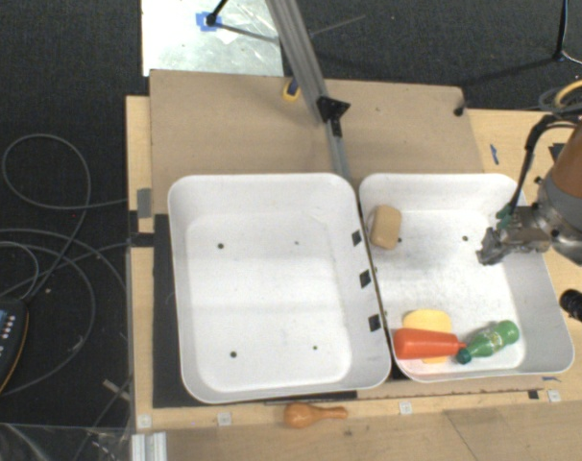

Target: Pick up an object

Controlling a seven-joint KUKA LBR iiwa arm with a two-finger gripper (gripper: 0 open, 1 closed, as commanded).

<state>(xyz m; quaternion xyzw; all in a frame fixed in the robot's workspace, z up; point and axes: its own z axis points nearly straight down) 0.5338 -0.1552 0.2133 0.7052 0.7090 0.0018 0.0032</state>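
No readable labels anywhere. End effector (491, 248) over right bin (464, 190), arm cut off at frame edge; finger state unclear. Green bottle (488, 340) near it.

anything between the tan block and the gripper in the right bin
Nothing: the camera view shows bare white bin floor from the tan block across to the gripper.

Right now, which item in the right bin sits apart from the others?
The tan block, alone by the bin's left wall at the far end. The yellow piece, orange carrot and green bottle cluster at the near edge.
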